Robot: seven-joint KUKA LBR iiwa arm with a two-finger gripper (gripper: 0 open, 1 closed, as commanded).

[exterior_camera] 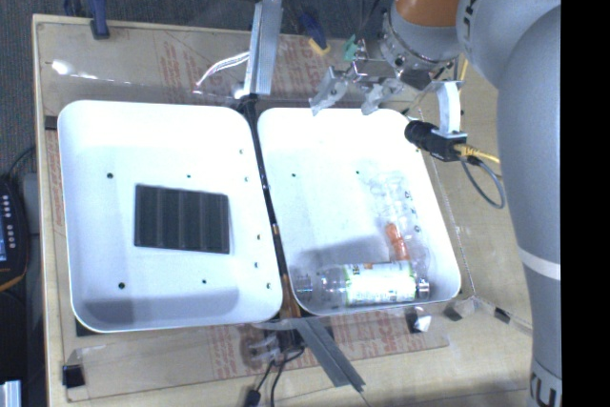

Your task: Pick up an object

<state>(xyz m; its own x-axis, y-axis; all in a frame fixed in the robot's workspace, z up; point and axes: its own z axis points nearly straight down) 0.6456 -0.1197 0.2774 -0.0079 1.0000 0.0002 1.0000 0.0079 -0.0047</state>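
My gripper (349,98) hangs above the far rim of the right bin (315,195), its two pale fingers spread apart with nothing between them. Along the right bin's near wall lies a clear plastic bottle with a green and white label (367,284). A second clear bottle with an orange cap (396,216) lies toward the bin's right side, well below the gripper. In the left bin (95,148) a dark ribbed rectangular block (182,218) lies flat at the middle.
A grey metal bar (262,48) stands at the far end of the gap between the bins. A black connector with a yellow cable (438,140) hangs off the arm over the right bin's far right corner. Blue clamps (95,12) grip the bench's back edge.
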